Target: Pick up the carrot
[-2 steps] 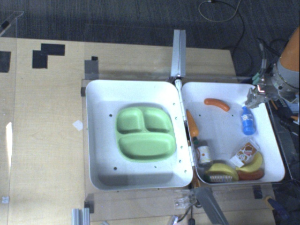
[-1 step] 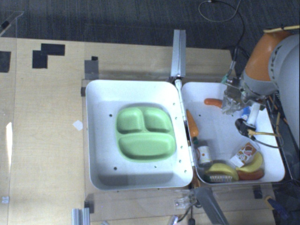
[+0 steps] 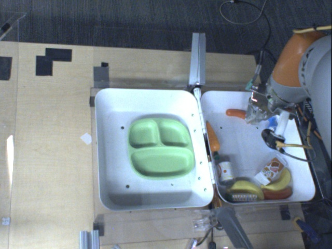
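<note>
Dark carpet lies behind a pale wood counter (image 3: 52, 154) with black marks (image 3: 52, 60) at its far left. Two white bins sit side by side on it. In the left bin (image 3: 104, 139) rests a green plate (image 3: 161, 147) with three parts. The grey arm (image 3: 301, 71) with its orange band comes in from the right, over the far corner of the right bin (image 3: 244, 149). Its pincer (image 3: 255, 112) hangs low in that far part of the bin. The carrot (image 3: 235, 113) lies there on its side, short and orange, and its right end reaches the pincer. One cannot tell if the pincer is wide or narrow, or if it has hold of the carrot. A long orange stick (image 3: 211, 136) with a dark green end lies along the left wall of the same bin. Near the front of the bin stands a small can (image 3: 224, 170), and just beside it is a banana (image 3: 244, 187). A second banana (image 3: 284, 178) lies in the front right corner on top of a red thing (image 3: 275, 193), and a small packet (image 3: 270, 171) leans next to them.
</note>
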Controlling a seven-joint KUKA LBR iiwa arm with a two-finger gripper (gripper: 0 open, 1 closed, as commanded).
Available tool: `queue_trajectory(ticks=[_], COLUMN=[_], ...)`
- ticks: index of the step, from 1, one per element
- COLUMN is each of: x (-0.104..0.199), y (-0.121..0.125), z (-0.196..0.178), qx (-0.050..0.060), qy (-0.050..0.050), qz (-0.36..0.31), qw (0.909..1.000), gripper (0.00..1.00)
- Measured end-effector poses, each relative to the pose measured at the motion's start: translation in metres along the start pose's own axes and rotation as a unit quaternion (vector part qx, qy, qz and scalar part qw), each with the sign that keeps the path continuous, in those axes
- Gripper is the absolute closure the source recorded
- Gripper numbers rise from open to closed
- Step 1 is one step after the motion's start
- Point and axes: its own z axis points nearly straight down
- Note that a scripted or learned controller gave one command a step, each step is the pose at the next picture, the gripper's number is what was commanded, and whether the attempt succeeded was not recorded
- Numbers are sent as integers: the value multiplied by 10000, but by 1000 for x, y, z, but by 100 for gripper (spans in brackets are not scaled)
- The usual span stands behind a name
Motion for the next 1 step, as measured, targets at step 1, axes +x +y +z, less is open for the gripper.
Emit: queue_trajectory(ticks=[1], x=[-40], y=[-3], z=[19], qx=[9], qy=[-6], qz=[1085], qw=[9941], gripper=[100])
